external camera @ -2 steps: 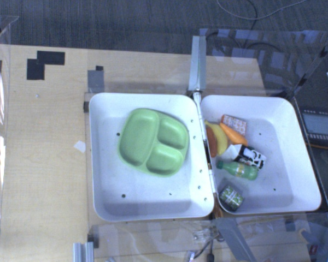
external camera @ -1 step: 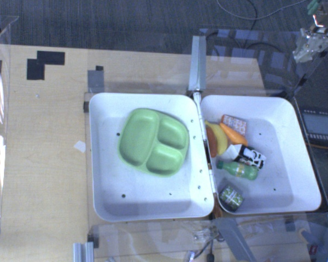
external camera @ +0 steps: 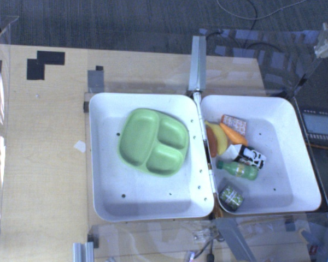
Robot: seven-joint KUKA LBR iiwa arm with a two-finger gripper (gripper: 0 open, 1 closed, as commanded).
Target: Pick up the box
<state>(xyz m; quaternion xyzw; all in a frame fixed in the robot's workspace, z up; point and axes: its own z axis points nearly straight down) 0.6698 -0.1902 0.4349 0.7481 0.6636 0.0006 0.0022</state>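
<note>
I see the box (external camera: 234, 124) lying flat in the right bin (external camera: 295, 146), toward its back left, just beside an orange carrot (external camera: 233, 135) and a yellow fruit (external camera: 217, 139). In front of them lie a black-and-white carton (external camera: 250, 157), a green bottle (external camera: 238, 170) and a can (external camera: 231, 196). The gripper (external camera: 325, 40) is a pale blur at the top right edge, well apart from the box and outside the bin; I cannot tell whether it is open or closed. A green tray (external camera: 153, 141) sits in the left bin (external camera: 104, 190)
</note>
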